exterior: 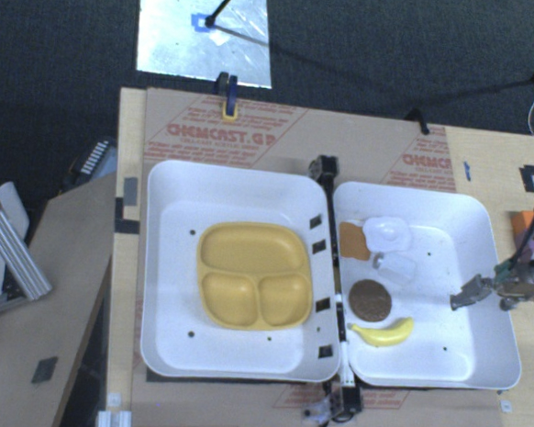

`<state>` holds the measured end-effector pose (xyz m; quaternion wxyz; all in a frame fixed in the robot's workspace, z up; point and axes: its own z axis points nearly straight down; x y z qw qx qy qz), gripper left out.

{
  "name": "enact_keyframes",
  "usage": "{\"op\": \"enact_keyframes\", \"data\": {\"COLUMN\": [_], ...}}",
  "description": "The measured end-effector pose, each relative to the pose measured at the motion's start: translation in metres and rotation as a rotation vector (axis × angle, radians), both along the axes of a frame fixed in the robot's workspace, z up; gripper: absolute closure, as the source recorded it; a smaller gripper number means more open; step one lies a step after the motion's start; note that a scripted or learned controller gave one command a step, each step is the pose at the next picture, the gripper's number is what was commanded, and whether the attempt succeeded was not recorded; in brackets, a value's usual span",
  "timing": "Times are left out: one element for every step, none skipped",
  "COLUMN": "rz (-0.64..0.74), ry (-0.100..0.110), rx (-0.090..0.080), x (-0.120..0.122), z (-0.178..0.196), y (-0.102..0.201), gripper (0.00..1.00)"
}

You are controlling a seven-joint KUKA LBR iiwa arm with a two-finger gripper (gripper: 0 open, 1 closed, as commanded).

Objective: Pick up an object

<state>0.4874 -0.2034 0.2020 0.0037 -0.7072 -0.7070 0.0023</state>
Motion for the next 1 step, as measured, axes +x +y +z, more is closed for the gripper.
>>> {"op": "enact_keyframes", "data": {"rz": [0.003], "ry": [-0.010], "rx": [-0.003], "x": [0.0028], "z": [0.0047], "y": [0.0004], "gripper": [0.00]}}
